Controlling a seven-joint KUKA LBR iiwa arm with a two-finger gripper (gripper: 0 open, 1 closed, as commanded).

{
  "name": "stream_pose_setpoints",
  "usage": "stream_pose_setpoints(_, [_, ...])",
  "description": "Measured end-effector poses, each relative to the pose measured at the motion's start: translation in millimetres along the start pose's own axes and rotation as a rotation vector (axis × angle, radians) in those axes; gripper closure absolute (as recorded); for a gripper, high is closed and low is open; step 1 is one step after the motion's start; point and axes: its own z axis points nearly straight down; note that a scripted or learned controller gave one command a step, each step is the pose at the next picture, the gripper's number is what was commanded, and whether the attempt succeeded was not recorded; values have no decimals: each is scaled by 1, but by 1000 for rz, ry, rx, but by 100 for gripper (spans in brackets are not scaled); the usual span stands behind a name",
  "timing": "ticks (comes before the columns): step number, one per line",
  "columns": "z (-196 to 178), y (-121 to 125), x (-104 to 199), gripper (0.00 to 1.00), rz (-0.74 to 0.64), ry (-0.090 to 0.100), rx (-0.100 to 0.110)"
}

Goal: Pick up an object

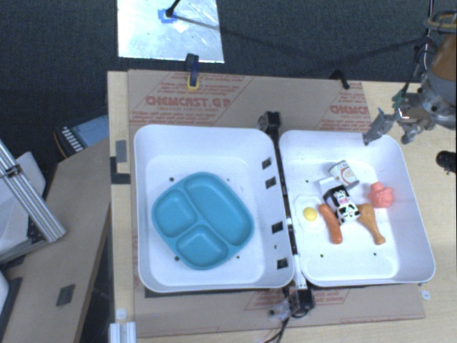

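Observation:
The right bin [410,263] holds several small items bunched together. They are a white and red can [344,171], a pink lump [382,194], a black and white toy [345,204], an orange sausage [331,224], a tan drumstick [372,223] and a fried egg [309,213]. My gripper [393,129] hangs over the bin's far right corner, beyond the can and up to its right. It is open, its two fingers spread wide with nothing between them.
A blue divided plate [203,219] lies in the left bin [146,156]. A black hinge strip [280,191] runs between the bins. A yellow clamp [193,73] sits at the bench's far edge, and a metal frame [25,199] stands at the left.

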Motion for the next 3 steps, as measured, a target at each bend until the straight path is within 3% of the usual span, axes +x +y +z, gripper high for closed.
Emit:
stream_pose_setpoints(1, [-9, 2, 1, 0, -3, -3, -13])
stream_pose_setpoints(3, [76, 12, 10, 0, -6, -3, -12])
